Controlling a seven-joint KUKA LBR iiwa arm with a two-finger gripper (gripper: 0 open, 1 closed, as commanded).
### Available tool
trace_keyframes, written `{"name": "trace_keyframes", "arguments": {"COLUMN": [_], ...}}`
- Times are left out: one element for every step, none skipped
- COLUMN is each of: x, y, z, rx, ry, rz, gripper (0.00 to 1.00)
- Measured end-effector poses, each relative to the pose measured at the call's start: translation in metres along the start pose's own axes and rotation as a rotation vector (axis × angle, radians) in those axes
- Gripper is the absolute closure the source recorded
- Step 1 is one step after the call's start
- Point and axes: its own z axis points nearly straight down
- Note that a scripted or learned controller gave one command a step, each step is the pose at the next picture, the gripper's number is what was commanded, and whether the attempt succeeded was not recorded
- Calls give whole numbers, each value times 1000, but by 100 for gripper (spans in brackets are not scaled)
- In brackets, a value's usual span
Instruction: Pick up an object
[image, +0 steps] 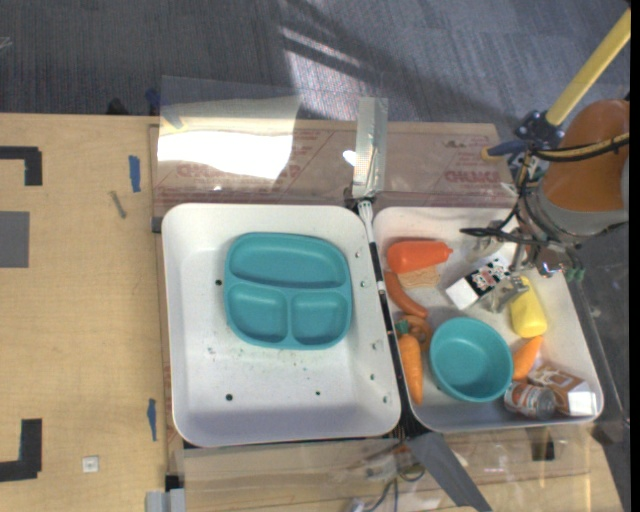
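A wooden bench (70, 330) bears two white bins. The right bin (590, 345) holds a teal bowl (470, 358), carrots and a yellow toy (528, 312); the gripper (520, 262) hangs over its far side. A teal divided plate (288, 290) fills the left bin (190, 330).

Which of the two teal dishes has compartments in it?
The teal tray, alone in the left bin; it has three compartments. The other, a round teal bowl in the crowded right bin, is a single open hollow.

Grey arm (590, 165) reaches in from right, tool (515, 265) hanging low.
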Motion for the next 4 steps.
{"name": "trace_keyframes", "arguments": {"x": [39, 104, 138, 135], "y": [15, 34, 49, 53], "z": [2, -1, -3, -14], "rx": [-1, 5, 14, 8], "ry": [8, -1, -16, -17], "rz": [360, 487, 757, 753], "gripper": [0, 0, 0, 100]}}
